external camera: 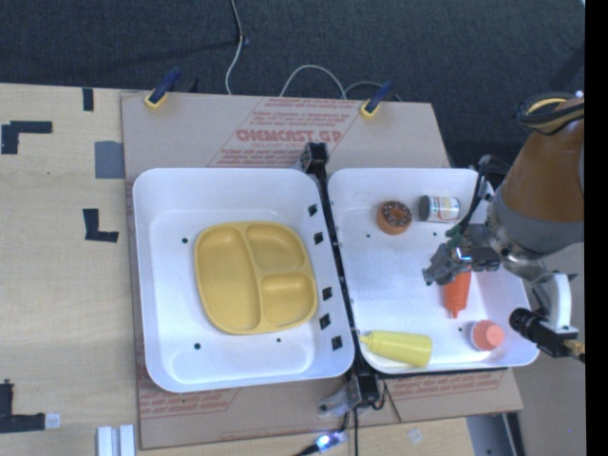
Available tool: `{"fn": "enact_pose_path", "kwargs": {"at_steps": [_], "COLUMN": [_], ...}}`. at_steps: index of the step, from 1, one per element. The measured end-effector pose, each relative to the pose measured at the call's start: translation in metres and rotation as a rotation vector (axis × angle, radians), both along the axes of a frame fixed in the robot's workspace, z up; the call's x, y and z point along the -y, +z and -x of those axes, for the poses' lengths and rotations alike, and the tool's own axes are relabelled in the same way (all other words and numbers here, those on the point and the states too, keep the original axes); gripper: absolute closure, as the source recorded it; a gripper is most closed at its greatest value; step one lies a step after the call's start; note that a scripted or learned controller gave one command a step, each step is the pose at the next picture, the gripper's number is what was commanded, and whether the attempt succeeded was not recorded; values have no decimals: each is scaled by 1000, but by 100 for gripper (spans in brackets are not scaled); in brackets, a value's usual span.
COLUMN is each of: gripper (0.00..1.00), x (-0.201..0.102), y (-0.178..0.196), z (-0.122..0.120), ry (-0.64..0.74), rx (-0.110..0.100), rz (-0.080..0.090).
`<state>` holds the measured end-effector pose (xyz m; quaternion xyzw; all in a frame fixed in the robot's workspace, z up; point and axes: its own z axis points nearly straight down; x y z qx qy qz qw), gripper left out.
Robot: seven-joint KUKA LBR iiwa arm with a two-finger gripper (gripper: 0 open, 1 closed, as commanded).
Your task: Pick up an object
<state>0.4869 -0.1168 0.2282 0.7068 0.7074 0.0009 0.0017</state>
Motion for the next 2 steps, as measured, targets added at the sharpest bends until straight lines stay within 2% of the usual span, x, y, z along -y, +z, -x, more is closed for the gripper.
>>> {"fn": "enact_pose_path", "kwargs": {"at_steps": [2], "gripper": [100], "x": [-110], "y": [-19], "z": [-11], "ry": [6], "rx": [-7], "rz": [-3]}}
